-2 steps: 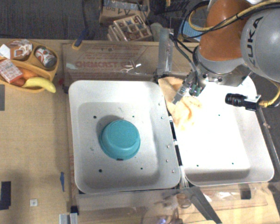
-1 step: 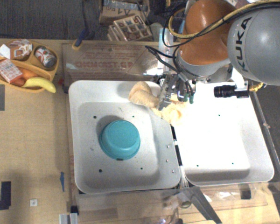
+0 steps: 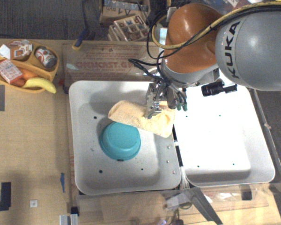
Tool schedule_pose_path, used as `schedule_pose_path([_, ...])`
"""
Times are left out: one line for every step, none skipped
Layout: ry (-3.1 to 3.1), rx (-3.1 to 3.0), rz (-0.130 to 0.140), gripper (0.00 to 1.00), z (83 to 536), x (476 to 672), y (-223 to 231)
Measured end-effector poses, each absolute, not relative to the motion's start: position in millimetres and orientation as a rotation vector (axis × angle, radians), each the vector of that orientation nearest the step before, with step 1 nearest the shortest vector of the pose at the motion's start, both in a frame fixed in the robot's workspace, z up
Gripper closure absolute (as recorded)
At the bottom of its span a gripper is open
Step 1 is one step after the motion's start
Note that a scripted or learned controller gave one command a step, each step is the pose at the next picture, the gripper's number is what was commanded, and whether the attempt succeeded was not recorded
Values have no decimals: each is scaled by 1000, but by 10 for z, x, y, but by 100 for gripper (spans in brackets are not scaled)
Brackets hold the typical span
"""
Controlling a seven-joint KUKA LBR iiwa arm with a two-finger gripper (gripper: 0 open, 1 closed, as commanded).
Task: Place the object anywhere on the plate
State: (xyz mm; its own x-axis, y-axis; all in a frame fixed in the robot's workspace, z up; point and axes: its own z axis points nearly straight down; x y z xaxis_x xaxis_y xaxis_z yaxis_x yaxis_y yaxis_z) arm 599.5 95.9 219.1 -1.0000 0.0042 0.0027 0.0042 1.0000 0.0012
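Wooden tabletop (image 3: 28, 144) fills the left and lower frame, carrying two shallow white bins side by side: a left bin (image 3: 84, 172) at centre and a right bin (image 3: 225, 144) toward the right. In the upper left sits a yellow tray (image 3: 2, 76) of toy food, including a banana (image 3: 40, 84). Inside the left bin, a teal plate (image 3: 121, 141), round and bowl-like, lies near the middle. Touching its upper right edge is a crumpled yellow cloth (image 3: 138, 117), the object to be moved, stretching toward the bin's right wall. A grey arm (image 3: 253, 41) with an orange band enters from the upper right, and its gripper (image 3: 154, 110) is down at the cloth's upper right part. Its fingers meet the fabric there, but whether they are clenched on it or parted I cannot tell. By my judgement the step in hand is the pick: the cloth lies beside the plate, not yet on it. The next move seems to call for a firm pinch of the fabric, a lift high enough to clear the plate's rim, then a short carry toward the lower left and a release over the plate. Soft cloth may slip or trail.
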Motion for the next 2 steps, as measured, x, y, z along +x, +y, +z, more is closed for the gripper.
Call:
schedule_pose_path([-3143,2,-3,100,2195,5945,1478])
schedule_pose_path([-3143,2,-3,0,2200,5947,1477])
